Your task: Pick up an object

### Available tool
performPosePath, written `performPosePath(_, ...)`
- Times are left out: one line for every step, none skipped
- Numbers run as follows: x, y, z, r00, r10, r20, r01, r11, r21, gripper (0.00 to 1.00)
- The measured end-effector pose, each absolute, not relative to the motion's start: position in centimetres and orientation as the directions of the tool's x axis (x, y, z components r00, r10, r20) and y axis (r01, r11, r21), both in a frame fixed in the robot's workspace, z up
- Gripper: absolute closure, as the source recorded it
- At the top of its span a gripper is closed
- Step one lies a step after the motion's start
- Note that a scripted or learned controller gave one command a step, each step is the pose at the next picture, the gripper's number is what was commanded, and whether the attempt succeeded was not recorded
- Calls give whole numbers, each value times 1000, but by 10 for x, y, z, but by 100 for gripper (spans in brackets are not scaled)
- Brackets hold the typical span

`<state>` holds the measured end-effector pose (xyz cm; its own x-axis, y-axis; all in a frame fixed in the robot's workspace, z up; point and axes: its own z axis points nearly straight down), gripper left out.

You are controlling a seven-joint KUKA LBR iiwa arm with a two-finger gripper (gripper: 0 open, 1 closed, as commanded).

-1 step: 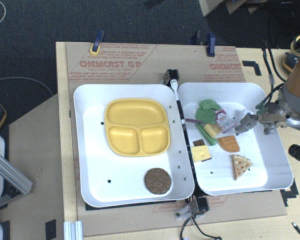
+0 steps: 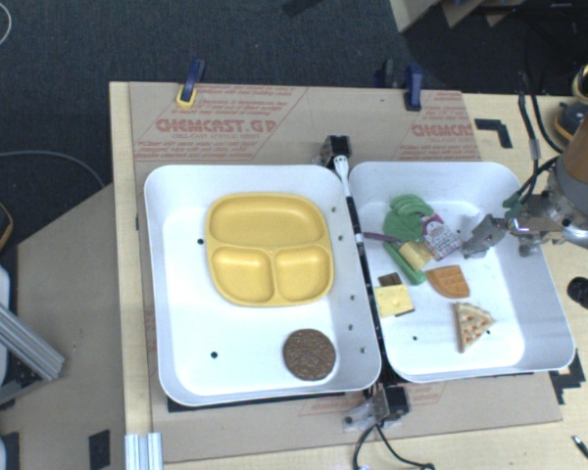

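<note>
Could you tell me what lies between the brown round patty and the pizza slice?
In the camera view, bare white floor of both bins and their adjoining walls separate the patty from the pizza slice; no object sits between.

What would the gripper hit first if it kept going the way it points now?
The gripper points left across the right bin. First in line looks like the small wrapped packet by the green toy, though its height above them is unclear.

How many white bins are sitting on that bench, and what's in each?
2. The left bin holds a yellow divided tray and a brown round patty. The right bin holds a cluster of toy food pieces, with the gripper over it.
</note>
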<state>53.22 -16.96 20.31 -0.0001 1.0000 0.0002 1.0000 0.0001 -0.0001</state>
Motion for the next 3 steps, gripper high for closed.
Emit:
performPosePath(541,-167,146,-1,1000,2,1000,1,-6,0)
performPosePath(544,-159,99,0,1000,3,1000,0,-7,0)
performPosePath(544,-159,85,0,1000,1,1000,0,-2,0)
